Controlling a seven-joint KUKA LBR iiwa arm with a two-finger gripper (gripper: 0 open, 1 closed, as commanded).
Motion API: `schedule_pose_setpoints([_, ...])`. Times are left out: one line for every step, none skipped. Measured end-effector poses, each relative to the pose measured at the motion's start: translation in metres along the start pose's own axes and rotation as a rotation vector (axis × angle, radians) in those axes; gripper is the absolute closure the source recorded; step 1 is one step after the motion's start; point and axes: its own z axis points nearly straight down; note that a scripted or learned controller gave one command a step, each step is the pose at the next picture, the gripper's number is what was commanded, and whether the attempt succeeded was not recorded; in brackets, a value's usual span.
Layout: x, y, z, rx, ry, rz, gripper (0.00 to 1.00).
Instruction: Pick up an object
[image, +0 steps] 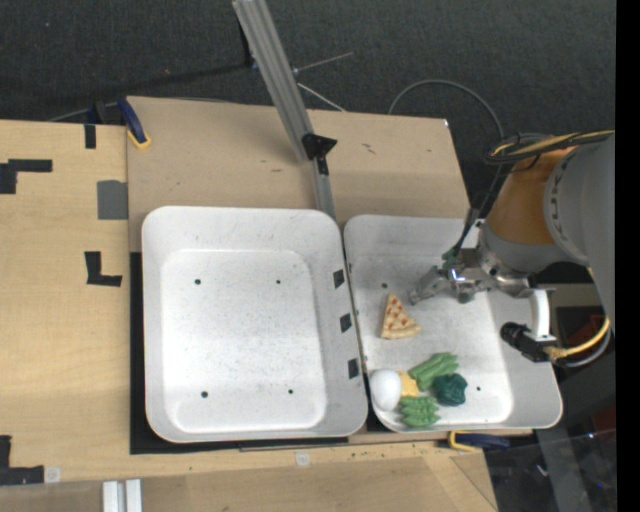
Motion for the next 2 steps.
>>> schedule_pose_setpoints([0.001,0.0,-0.011,0.002,0.002,-0.001,1.0])
schedule_pose_setpoints([0.001,-0.009,-0.062,-0.004,0.001,0.001,1.0])
